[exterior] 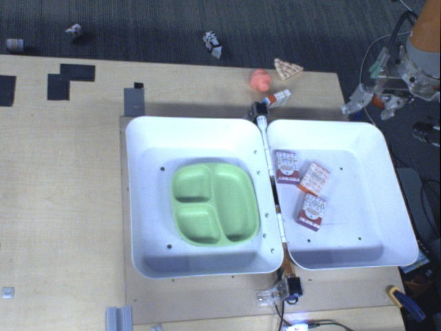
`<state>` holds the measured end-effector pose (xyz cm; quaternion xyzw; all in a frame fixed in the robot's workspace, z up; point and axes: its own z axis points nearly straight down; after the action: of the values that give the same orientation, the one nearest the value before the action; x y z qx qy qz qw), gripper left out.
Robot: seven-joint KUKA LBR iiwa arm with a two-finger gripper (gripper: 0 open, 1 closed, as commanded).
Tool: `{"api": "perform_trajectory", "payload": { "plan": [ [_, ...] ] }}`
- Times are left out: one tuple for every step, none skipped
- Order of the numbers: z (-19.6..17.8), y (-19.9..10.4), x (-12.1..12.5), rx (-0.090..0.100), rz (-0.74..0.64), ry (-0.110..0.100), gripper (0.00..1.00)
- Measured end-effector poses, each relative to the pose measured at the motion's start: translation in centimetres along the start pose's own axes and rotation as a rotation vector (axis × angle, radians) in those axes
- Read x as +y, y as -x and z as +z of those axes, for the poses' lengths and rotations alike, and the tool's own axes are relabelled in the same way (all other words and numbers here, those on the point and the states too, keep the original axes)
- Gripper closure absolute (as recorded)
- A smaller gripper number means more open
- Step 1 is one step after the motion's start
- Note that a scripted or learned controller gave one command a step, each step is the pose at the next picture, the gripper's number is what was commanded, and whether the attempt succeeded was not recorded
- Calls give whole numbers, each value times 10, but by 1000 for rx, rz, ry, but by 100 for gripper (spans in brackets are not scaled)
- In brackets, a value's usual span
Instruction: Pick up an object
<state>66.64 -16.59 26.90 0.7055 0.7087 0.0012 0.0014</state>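
Tool (377, 96) blurred beyond right bin (386, 150), arm (426, 33) cut off

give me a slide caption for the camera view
Gripper off the right bin's corner; three packets inside, green tray in left bin.

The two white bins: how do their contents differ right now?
The left white bin holds one large pale green divided plastic tray, lying flat near its middle. The right white bin holds three small red-and-white packets: one upper left, an orange-toned one beside it and one below, each at its own angle. Both bins are shallow, white and side by side.
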Motion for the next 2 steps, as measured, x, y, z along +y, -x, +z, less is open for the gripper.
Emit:
{"api": "perform_trajectory", "payload": {
  "plan": [
    [131,9,-13,1,2,-3,0],
    [178,-49,-56,0,3,1,0]
  ]
}}
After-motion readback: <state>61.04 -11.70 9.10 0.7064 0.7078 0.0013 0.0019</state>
